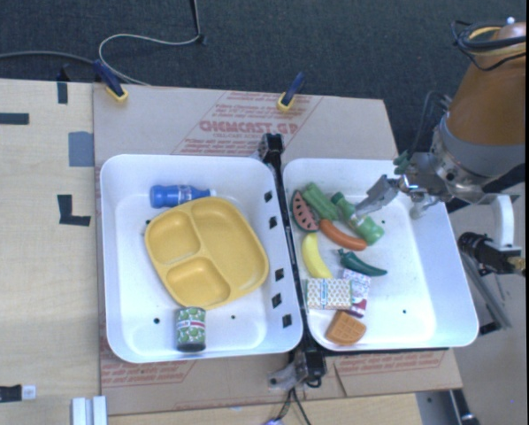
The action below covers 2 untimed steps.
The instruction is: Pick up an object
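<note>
White plastic is forming both bins, and the right bin point(441, 273) is holding a heap of toy food. The gripper point(364, 207) is reaching in from the right at a slant, its tip hanging right over the green vegetable point(346, 209) and the orange carrot point(342, 235); whether it is clenched or released cannot be told, and nothing is showing as grasped. Just left of the tip the watermelon slice point(302, 212) is lying, with the banana point(313, 255) and the dark green pepper point(364, 265) below it. Nearer the front wall, the cracker box point(328, 293) and the waffle point(345, 328) are sitting well apart from the claw. In the left bin point(123, 237) a yellow tray point(207, 251), a blue bottle point(180, 195) and a can point(190, 328) are resting.
</note>
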Available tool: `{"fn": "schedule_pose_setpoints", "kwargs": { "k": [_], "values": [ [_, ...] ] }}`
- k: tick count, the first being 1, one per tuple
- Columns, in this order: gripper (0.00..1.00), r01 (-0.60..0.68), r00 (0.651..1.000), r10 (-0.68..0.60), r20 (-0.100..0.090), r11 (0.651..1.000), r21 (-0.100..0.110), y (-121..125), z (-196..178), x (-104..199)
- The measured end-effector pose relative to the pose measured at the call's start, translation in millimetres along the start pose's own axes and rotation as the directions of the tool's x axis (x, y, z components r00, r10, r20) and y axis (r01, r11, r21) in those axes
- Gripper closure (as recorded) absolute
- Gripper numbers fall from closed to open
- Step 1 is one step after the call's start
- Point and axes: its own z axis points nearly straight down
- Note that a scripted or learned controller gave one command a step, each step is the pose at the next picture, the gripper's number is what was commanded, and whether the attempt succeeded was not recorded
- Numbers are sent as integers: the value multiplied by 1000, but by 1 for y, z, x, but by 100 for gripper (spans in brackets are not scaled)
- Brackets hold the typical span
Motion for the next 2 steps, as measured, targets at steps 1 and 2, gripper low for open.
{"fn": "schedule_pose_setpoints", "kwargs": {
  "k": [1, 2],
  "values": [
    [0, -1, 1000, 1, -1, 1000, 0, -21, 177, 7],
    [100, -1, 1000, 1, -2, 1000, 3, -21, 169, 7]
  ]
}}
